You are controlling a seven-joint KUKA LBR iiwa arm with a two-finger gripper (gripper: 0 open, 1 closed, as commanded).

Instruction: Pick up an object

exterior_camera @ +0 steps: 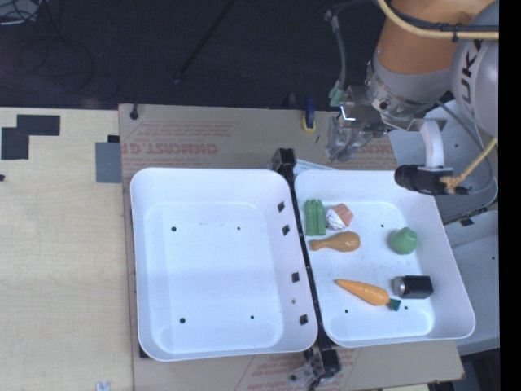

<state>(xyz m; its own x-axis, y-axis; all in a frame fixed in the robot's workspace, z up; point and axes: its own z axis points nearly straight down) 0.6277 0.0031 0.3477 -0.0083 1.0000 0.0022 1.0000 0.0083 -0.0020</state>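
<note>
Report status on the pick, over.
Tool above right bin's far rim, nothing seen held. Carrot, green ball lying in bin. Path unobstructed.

A pale wood-grain bench top [57,243] is seen spread across the left side, marked with dark rectangular patches [31,133] and a grey square [107,161]. A brown cardboard sheet [212,133] printed with reversed red lettering is laid over the bench. Behind it, a dark floor [187,39] is crossed by loose black cables [49,23]. A small blue-and-yellow item [309,114] is stood at the cardboard's far edge. Even, soft light is cast throughout.
</note>
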